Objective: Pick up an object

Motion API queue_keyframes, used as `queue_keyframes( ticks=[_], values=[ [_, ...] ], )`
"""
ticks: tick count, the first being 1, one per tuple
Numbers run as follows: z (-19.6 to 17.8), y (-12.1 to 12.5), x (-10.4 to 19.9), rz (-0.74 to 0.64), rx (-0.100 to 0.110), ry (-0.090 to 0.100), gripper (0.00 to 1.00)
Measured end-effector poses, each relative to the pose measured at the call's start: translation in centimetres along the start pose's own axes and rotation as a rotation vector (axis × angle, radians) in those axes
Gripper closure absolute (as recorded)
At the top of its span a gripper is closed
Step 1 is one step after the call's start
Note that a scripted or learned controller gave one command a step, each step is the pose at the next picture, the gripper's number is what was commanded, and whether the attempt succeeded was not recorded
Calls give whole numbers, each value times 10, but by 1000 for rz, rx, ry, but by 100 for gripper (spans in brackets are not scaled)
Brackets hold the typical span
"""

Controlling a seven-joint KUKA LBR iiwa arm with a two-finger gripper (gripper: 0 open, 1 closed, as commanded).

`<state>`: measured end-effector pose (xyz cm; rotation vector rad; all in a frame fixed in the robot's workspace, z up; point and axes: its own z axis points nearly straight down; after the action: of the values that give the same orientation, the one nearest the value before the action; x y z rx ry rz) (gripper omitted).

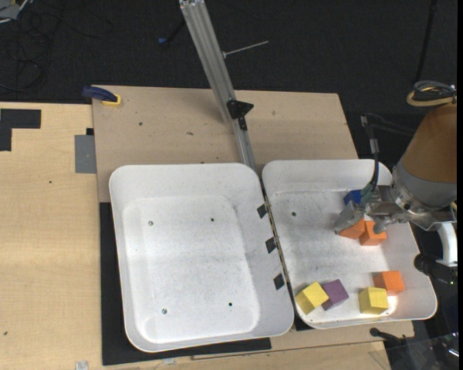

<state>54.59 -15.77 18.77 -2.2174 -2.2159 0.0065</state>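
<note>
In the right bin point(293, 177), an orange block point(368, 233) lies near the right wall. My gripper point(363, 219) is low over it, touching or nearly touching its top edge. A small blue object point(353, 199) sits just behind the gripper. Along the bin's front lie a yellow block point(312, 296), a purple block point(336, 291), a second yellow block point(373, 300) and a smaller orange block point(390, 282). The grey wrist and orange band point(432, 149) hide the bin's far right corner.
The left bin point(139, 183) stands beside the right one, with black clips point(270, 245) along their shared edge. A slanted aluminium bar point(216, 72) rises behind the bins. A blue-and-yellow clamp point(102, 95) lies at the bench's back left corner.
</note>
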Motion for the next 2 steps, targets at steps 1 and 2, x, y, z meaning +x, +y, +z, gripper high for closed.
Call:
queue_keyframes(
  ticks=[1,2],
  values=[
    [47,7,1,1,0,0,0],
    [98,8,1,1,-7,-1,0]
  ],
)
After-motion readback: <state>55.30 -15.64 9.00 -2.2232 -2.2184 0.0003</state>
